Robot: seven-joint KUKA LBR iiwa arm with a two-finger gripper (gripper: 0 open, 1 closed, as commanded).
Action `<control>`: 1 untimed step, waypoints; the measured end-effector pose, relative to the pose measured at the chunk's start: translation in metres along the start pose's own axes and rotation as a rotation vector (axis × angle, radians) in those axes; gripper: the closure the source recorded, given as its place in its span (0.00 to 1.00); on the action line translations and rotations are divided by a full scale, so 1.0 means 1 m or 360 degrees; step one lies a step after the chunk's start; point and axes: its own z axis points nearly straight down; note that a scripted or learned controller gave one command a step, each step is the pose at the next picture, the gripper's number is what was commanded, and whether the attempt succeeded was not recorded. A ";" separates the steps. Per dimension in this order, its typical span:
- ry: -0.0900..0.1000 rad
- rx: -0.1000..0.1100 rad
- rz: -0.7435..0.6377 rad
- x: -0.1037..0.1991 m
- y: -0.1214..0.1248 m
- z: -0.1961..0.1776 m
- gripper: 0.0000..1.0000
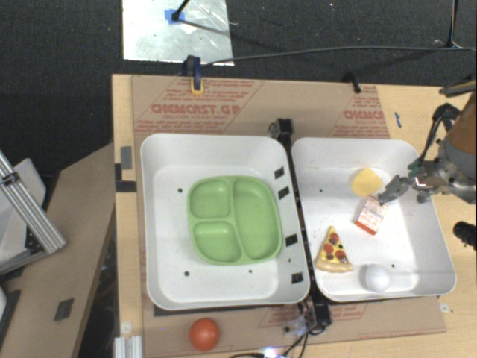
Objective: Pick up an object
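Two-finger gripper (390,192) sits in the right white bin (328,155), finger state unreadable; small red-and-white carton (370,216) lies just near-left of its tip, long axis near-far, round yellow piece (366,181) just far-left.

Four small objects lie in the right bin (417,271): a round yellow piece (366,181) toward the back, a red-and-white carton (370,216) tilted just in front of it, and a toy pizza slice (333,251) near the left wall. A white ball (376,277) rests beside the slice at the front edge.
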 end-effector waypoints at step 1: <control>0.0000 -0.0002 -0.0003 0.006 0.005 0.060 0.00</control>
